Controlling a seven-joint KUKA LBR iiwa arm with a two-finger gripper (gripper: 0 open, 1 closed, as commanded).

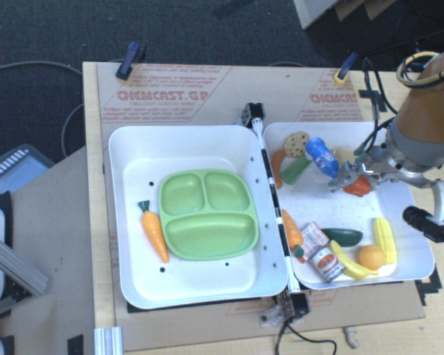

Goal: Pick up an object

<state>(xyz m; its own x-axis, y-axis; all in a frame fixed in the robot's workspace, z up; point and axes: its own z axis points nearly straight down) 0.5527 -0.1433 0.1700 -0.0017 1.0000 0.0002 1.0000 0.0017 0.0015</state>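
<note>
Orange-red piece (359, 187) under pincer (349, 177) in right bin (422, 261); pincer state unclear.

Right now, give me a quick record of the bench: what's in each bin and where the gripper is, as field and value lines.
left bin: green divided plate; toy carrot beside the plate's left edge
right bin: blue bottle, cookie, green pepper, cucumber, bananas, orange, corn, can
gripper: low over the right bin, next to a red-orange object
grasp: cannot tell
</note>
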